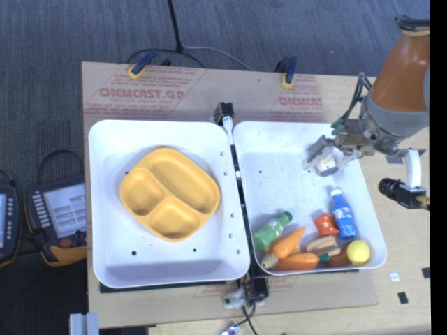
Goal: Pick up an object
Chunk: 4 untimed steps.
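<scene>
Orange band on the grey arm (405,82) at 3 o'clock of the bench, wrist reaching in over the right bin (279,145). Gripper (323,157) hangs over that bin's upper right part, at about 1 o'clock of the bin's middle; claw state: cannot tell from this slant, nothing visibly caught in it.

Objects all huddle at the right bin's 5 to 6 o'clock edge, well apart from the gripper. Blue bottle (341,213) stands out at 4 o'clock, white cap toward the gripper. Just beside it a small red item (325,223). Yellow ball (358,251) at the far corner, 5 o'clock. Green bottle (269,229) lies tilted at 6 o'clock, touching the carrot (288,241). Another orange vegetable (298,260) lies along the bottom wall. A tan bread-like piece (323,243) sits between them; exact kind unclear.

Left bin (105,187) holds a yellow divided tray (170,192), three compartments, roughly centred.

Cardboard sheet (105,82) under both bins, clamped at 12 o'clock by two blue-yellow clamps (142,63).
</scene>
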{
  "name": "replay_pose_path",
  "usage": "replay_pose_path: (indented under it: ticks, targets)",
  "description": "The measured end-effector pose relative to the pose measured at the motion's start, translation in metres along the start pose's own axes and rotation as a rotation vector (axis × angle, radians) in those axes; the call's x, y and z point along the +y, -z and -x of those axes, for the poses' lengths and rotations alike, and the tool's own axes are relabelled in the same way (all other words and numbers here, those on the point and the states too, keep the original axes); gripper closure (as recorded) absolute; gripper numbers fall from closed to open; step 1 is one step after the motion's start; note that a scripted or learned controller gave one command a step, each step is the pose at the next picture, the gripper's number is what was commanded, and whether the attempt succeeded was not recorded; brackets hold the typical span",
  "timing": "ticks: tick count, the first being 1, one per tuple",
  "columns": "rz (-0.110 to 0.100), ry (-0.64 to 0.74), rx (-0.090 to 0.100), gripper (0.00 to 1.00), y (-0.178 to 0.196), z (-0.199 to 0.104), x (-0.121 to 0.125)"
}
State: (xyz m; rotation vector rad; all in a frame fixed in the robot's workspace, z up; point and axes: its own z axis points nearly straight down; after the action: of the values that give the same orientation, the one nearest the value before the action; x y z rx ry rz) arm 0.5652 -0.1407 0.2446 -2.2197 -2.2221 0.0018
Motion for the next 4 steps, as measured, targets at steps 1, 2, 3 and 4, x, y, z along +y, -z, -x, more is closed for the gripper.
replay_pose_path:
  ticks: [1,2,3,4]
  targets:
    - [0.002,0.065,0.0,0.0,-0.144,0.023,0.018]
    - [0.01,0.123,-0.002,0.0,-0.152,0.074,0.07]
    - [-0.008,0.402,-0.012,0.0,-0.153,0.038,0.103]
    - [0.013,-0.165,-0.006,0.0,-0.153,-0.005,0.107]
